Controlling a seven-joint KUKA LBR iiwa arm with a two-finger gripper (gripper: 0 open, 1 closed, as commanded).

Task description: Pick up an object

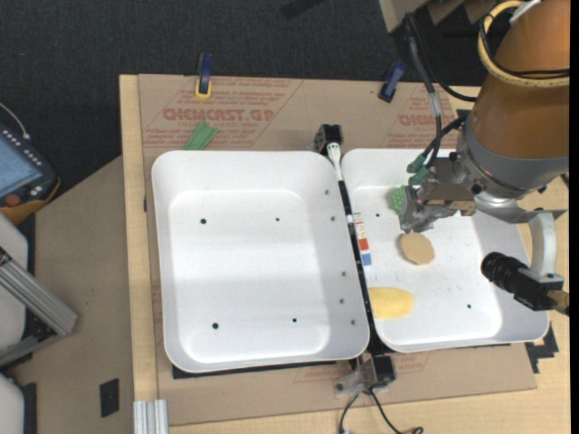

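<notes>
Not Picked Up Yet: The Hand Is Low In The Right Bin

So far, nothing is lifted. The grey and orange arm (pixel 520 89) reaches into the right bin (pixel 479 324) from the 3 o'clock side. Its hand (pixel 418 221) hangs low, near the top middle of that bin. I cannot tell if the hand is apart or together, because the dark metal parts blur into one lump from up here.

Three small things lie in the right bin. A round tan thing (pixel 417 249) sits on the bin floor just at 6 o'clock from the hand, very close to it, maybe touching. I cannot tell which. A small green thing (pixel 398 199) peeks out at the hand's 10 o'clock side, right beside it. A yellow thing (pixel 392 303) lies farther off, toward 7 o'clock, near the wall between the two bins.

The left bin (pixel 249 251) sits next to it on the counter (pixel 145 134).

I think the reaching part is done, and the hand looks about ready to try for the tan thing or the green one. The grabbing and the lifting are not done. All three things look like they rest on the bin floor.
</notes>
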